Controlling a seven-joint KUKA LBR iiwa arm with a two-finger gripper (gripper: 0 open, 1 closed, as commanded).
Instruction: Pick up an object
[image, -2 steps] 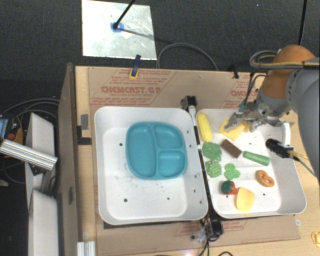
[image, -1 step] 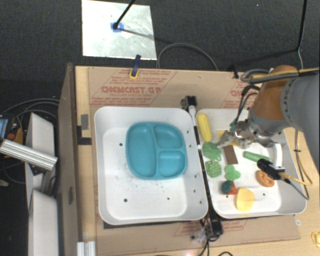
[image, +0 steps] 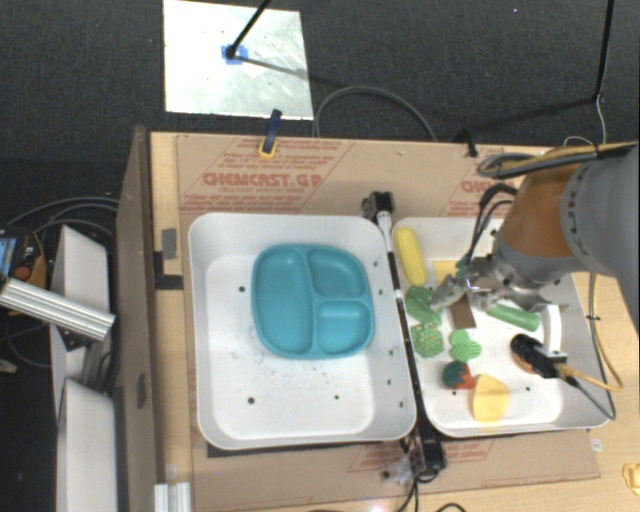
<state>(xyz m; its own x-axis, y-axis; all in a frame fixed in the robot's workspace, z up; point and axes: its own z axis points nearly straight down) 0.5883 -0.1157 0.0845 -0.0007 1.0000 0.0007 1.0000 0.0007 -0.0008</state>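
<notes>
I see a blue plate (image: 311, 301) in my white bin (image: 215, 400). At three o'clock are yellow corn (image: 408, 256) and green toys (image: 427, 340).

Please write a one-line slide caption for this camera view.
Arm's end effector over toys in right bin; blue plate in left bin.

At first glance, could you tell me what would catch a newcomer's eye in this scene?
The big teal divided plate stands out, lying in the middle of the left bin. In the right bin sits a jumble of small toys, with a yellow corn cob along its left wall and a pale yellow wedge near its front. The grey arm's pincer reaches low over that clutter.
</notes>
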